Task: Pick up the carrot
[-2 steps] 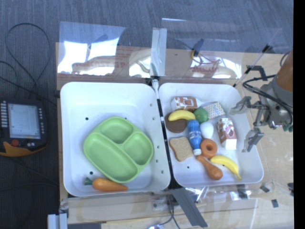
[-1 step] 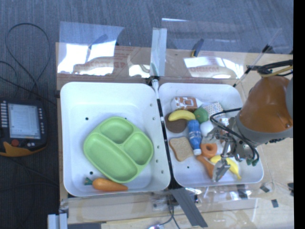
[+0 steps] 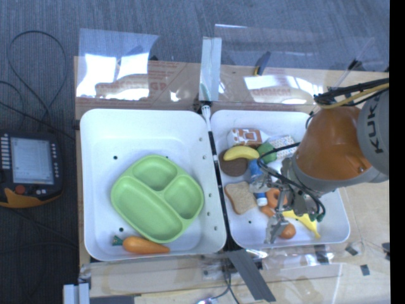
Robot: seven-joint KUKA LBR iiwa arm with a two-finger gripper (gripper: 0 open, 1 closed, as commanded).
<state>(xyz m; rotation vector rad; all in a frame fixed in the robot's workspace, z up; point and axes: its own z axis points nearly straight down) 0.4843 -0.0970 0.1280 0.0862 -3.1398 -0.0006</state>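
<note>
Carrot in the left bin, hand over the right bin.
The orange carrot with green top (image 3: 145, 246) lies along the near wall of the left white bin (image 3: 95, 170), long axis left-right, well left of the hand (image 3: 276, 232), which hangs among toy foods; whether its grip is apart or together cannot be told.

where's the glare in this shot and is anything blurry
Camera view: bright glare on the clear panels behind both bins; the white bins look nearly washed out; the carrot reads clearly beside the green plate; the items under the arm are soft and hard to separate.
</note>
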